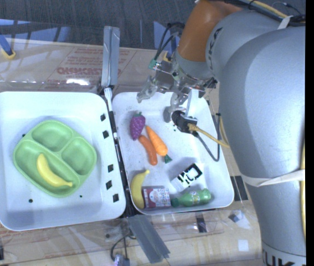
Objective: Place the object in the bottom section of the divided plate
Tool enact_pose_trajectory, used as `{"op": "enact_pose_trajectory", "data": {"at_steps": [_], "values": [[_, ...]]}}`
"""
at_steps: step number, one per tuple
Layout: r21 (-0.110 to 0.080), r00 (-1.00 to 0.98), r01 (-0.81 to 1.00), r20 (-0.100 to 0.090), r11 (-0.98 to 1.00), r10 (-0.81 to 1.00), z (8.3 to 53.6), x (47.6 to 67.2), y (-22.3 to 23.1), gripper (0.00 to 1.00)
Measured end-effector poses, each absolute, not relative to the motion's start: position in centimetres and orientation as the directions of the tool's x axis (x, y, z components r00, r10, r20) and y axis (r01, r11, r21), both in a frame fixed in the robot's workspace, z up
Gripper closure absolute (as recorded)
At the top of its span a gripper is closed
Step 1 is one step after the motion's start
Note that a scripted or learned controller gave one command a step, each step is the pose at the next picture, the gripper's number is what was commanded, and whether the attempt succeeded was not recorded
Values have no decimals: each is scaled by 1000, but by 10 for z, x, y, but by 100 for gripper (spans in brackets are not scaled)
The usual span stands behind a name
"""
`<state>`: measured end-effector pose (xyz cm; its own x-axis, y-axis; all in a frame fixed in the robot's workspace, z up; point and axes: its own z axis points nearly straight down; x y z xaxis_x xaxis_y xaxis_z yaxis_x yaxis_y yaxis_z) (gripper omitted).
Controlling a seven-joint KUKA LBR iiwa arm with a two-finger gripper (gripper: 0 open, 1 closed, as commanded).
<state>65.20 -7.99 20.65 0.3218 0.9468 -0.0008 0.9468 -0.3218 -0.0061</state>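
Note:
A green divided plate (18,155) lies in the left bin (7,110). A yellow banana (51,172) rests in the plate's bottom section, which is the large one nearest the front. My gripper (158,104) hangs over the back of the right bin (219,173), just above and behind a purple bunch of grapes (137,125). Its fingers stand open with nothing between them.
The right bin also holds two orange carrots (157,140), a second banana (139,186), a red-brown packet (155,197), a green bottle (193,197) and a white box with black print (188,174). The arm's bulk covers the right side.

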Motion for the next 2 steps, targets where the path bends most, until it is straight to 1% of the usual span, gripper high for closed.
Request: {"op": "enact_pose_trajectory", "data": {"at_steps": [1,2], "values": [[-6,9,1000,0,-9,1000,171,649,-110,0],[0,-117,993,-1,117,993,178,649,-182,0]]}}
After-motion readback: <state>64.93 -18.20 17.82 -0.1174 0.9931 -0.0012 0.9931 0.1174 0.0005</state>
